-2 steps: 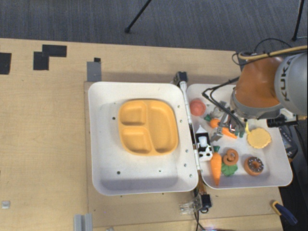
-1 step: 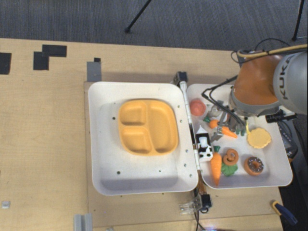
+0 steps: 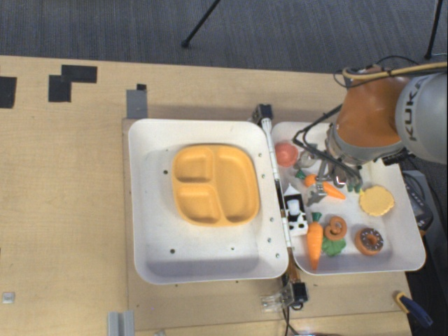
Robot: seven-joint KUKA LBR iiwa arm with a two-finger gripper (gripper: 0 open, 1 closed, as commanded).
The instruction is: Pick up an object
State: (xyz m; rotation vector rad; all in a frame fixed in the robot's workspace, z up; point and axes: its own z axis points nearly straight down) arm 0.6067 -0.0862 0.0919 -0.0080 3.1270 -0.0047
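You see the gripper (image 3: 323, 186) low in the right bin (image 3: 413, 254), among toy food beside a small carrot (image 3: 334, 192); you cannot tell its grasp. A yellow tray (image 3: 213, 185) fills the left bin (image 3: 150, 257).

The light wooden tabletop (image 3: 63, 208) carries two shallow white bins side by side, touching along a central divider. The left bin (image 3: 150, 257) sits near the middle; the right bin (image 3: 409, 254) lies beside it. Black patches (image 3: 70, 81) mark the tabletop's far left.
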